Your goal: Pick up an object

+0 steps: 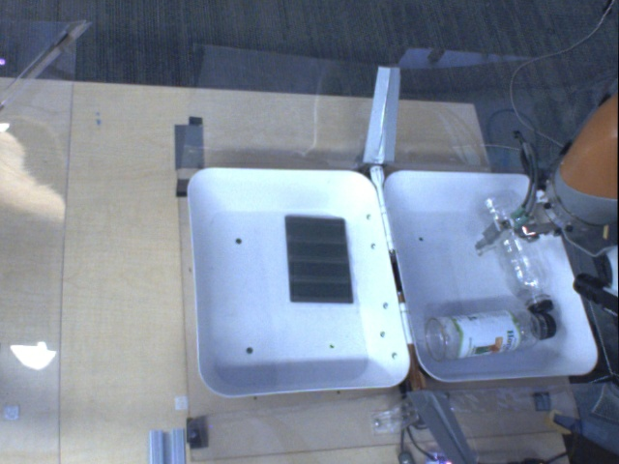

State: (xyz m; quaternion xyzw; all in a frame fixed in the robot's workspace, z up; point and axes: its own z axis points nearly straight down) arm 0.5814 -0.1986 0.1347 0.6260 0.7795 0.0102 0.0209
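arm reaches in from right over right bin point(576, 356), wrist low | gripper point(501, 228) finger state cannot be told | clear bottle point(484, 333) lies on its side just below gripper, label writing too small to read | left bin point(218, 288) well apart

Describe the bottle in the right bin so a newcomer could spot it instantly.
Start at the right-hand shallow white bin. Along its near edge lies a clear plastic bottle on its side, with a green-and-white label and its dark cap pointing right. The dark grey ribbed rectangular block sits apart in the left-hand white bin.
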